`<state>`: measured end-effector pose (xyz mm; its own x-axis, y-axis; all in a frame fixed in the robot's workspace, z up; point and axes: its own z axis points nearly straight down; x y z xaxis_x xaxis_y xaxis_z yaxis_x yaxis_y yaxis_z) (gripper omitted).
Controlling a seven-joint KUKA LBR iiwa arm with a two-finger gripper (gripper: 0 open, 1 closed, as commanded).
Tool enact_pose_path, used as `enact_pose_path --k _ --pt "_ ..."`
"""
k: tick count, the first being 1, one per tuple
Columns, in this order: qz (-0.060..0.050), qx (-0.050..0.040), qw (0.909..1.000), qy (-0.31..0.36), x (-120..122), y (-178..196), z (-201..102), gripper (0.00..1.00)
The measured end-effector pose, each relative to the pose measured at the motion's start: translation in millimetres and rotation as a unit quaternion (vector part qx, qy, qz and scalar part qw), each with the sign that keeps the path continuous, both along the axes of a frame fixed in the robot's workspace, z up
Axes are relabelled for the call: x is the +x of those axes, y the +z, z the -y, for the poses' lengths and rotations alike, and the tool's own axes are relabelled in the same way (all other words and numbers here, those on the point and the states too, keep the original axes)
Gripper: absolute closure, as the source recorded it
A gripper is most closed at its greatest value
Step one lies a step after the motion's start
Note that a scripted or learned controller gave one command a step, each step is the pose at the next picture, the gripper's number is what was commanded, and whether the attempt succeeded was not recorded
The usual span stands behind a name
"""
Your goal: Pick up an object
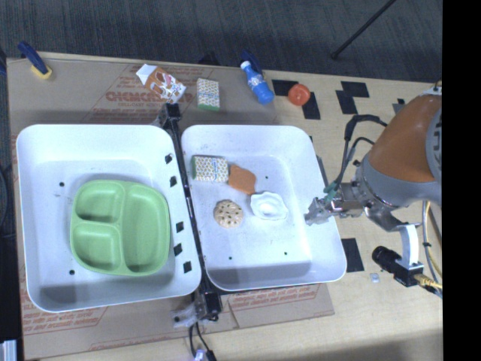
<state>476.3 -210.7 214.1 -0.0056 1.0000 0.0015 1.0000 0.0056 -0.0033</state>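
1. Two white bins sit side by side on the desk; the right bin holds a cookie, a green packet, an orange piece and a white lump.
2. The claw hangs at that bin's right rim, grasping nothing; how far it is open I cannot tell.
3. A green tray lies in the left bin.

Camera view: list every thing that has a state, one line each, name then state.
green divided plate: lying flat in the left bin, nothing in its compartments.
green-white packet: lying flat in the right bin, touching the orange block.
orange block: lying flat.
cookie: lying flat, apart.
white crumpled item: resting loose.
blue bottle: lying on its side outside the bins.
gripper: at the right bin's right rim, holding nothing visible.
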Motion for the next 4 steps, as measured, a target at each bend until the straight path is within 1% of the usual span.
enact_pose_path --k 1,2,3,4 --pt "0.002 -0.0006 1.0 0.0 1 48 -39 1.0" --pt "0.0 -0.0006 1.0 0.0 0 6 -6 1.0" --pt "0.0 0.0 1.0 0.0 0 0 0 1.0" --pt "0.0 -0.0002 1.0 0.0 0 0 0 1.0"
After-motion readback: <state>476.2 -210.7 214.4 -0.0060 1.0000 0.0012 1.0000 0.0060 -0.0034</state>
